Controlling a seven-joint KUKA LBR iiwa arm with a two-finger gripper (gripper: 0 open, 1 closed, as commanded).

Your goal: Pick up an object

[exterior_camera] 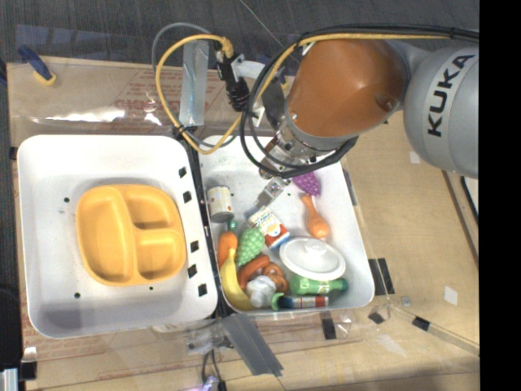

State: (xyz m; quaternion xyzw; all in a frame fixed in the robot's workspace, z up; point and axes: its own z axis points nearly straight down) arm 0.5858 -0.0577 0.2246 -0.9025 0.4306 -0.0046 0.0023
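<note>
Near edge of counter [423, 218]: right bin [358, 243], its near end crowded. Contents: yellow banana [230, 287] along the near-left wall; marker pen [305, 302] against the near wall; white lidded bowl [313, 259] just behind it; green strawberry-patterned piece [251, 244]; orange carrot [315, 218] toward the right wall; small grey can [219, 203] at the left wall; purple grapes [308, 182] beyond.

Left bin [32, 218]: yellow divided plate [130, 235], centred.

Pincer [273, 190]: above the right bin's far half, near grapes and can; grip state cannot be made out.

Far edge: yellow cable [175, 51] looped.
</note>
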